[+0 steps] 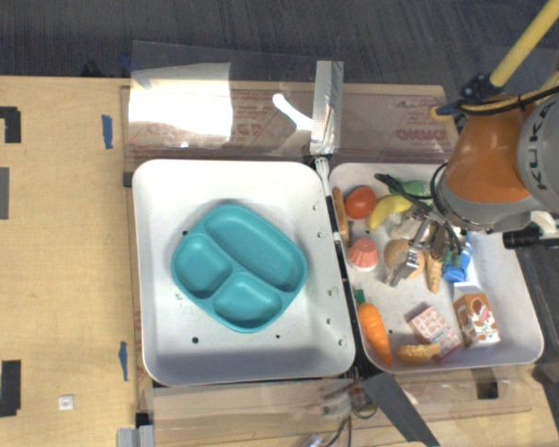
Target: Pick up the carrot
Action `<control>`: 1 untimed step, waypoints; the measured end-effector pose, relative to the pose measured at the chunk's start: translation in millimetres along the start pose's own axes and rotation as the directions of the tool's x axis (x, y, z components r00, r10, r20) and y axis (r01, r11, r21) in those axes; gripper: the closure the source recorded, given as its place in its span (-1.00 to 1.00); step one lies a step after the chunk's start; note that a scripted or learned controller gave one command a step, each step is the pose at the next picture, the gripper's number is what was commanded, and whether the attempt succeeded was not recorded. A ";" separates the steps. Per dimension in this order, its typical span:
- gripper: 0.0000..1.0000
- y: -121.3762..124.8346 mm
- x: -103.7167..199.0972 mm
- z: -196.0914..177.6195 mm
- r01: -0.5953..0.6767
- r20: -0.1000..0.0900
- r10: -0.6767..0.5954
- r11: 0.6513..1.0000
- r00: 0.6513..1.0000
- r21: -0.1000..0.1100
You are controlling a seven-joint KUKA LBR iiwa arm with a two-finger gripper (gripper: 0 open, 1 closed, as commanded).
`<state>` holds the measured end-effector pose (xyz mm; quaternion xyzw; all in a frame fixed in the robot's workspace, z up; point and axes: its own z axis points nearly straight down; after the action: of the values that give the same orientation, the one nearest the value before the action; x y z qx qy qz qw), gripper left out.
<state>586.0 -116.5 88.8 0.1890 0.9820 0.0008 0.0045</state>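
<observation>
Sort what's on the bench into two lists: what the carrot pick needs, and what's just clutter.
Needed for the job:
carrot, against the right bin's left wall
gripper, lowered into the right bin

Just lying about:
teal divided plate in the left bin
tomato
banana
two small cartons
pink cupcake

orange carrot [374, 331]; teal plate [238, 265]; white bins [168, 194]
</observation>
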 end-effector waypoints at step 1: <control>1.00 2.2 -1.9 -12.6 0.003 0.007 -0.003 1.000 1.000 -0.002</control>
<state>588.5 -115.2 101.5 0.1877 0.9822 0.0012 0.0083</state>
